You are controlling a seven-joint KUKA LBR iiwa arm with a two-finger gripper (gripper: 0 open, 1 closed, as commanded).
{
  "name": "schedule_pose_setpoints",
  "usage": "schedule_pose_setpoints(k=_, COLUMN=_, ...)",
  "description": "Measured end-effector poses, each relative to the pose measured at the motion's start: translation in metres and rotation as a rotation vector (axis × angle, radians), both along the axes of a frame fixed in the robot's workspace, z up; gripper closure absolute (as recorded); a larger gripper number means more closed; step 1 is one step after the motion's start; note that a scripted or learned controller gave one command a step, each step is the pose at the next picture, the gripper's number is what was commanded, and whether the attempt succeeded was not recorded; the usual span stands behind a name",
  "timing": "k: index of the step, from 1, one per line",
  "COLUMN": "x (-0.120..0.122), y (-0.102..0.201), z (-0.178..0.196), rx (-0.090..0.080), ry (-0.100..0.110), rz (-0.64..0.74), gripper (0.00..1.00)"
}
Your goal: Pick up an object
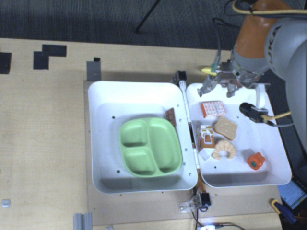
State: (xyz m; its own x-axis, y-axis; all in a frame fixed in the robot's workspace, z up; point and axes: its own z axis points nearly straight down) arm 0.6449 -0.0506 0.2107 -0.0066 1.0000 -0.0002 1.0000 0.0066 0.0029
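Observation:
My gripper (218, 91) hangs over the far end of the right bin (273, 176), open, with nothing between its fingers. Just below it in the view lies a red and white checked box (213, 109). Nearer the front are a slice of toast (225, 128), a small orange and white carton (206, 139), a croissant (224, 150) and a small orange vegetable-shaped toy (255, 160). The toast, carton and croissant lie close together.
The left bin (103, 128) holds a green divided plate (150, 145) and a small brown piece (170, 115) against its right wall. The two bins meet along a raised rim (188, 128). The grey arm (283, 37) reaches in from the upper right.

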Motion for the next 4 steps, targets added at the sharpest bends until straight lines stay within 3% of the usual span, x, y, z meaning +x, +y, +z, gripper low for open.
schedule_pose_setpoints(k=1, x=-0.09, y=-0.064, z=-0.02, rx=-0.001, ry=0.002, rz=-0.004, gripper=0.0)
schedule_pose_setpoints(k=2, x=-0.062, y=-0.069, z=-0.108, rx=0.0, ry=-0.001, rz=-0.004, gripper=0.0)
schedule_pose_setpoints(k=3, x=-0.061, y=-0.068, z=-0.097, rx=0.0, ry=-0.003, rz=-0.002, gripper=1.0)
schedule_pose_setpoints(k=4, x=-0.061, y=-0.068, z=-0.098, rx=0.0, ry=-0.003, rz=-0.002, gripper=0.0)
